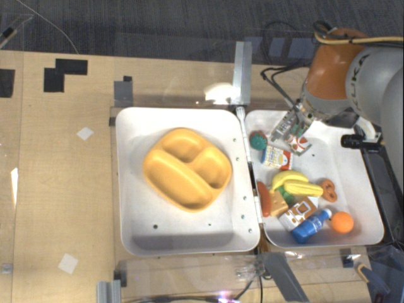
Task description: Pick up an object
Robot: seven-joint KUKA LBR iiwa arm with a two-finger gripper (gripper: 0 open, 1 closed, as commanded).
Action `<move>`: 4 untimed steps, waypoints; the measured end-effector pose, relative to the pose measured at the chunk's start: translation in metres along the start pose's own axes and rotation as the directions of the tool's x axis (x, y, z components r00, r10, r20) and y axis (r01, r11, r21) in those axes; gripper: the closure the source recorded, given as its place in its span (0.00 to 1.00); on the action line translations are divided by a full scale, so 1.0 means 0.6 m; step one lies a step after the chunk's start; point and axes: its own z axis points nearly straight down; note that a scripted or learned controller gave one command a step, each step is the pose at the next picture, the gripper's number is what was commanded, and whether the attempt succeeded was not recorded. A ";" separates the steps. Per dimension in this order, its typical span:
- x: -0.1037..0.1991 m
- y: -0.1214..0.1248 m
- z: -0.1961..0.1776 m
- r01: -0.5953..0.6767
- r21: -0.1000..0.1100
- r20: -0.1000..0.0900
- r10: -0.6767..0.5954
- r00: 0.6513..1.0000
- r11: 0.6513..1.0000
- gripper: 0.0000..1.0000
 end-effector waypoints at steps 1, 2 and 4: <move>0.129 0.134 -0.127 -0.084 0.011 -0.019 0.084 0.996 0.996 1.00; 0.067 -0.017 -0.122 0.064 0.017 -0.022 -0.064 0.998 0.998 1.00; -0.058 -0.190 -0.194 0.399 0.008 -0.033 -0.398 0.917 0.917 1.00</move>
